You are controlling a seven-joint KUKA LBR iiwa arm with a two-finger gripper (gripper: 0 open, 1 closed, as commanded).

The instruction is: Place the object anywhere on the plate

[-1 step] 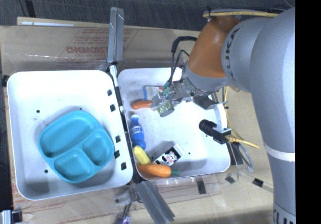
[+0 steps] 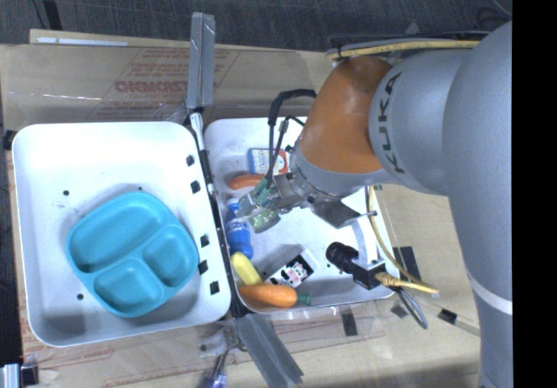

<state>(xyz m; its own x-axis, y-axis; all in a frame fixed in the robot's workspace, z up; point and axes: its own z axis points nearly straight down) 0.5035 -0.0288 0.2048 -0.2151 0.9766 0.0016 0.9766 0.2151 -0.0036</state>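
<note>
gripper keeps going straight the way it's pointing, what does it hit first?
Likely the blue bottle lying in the right bin; the gripper points down-left just above it. Depth is unclear from this slanted view, so it could reach the bin floor beside it.

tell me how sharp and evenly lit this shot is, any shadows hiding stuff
Camera view: fairly soft overall. The left bin is bright and evenly lit around the blue divided plate; the arm shades the right bin, and the gripper area over the clutter is blurry, hard to resolve.

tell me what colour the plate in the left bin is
Light blue plate, seen in the camera view.
</note>
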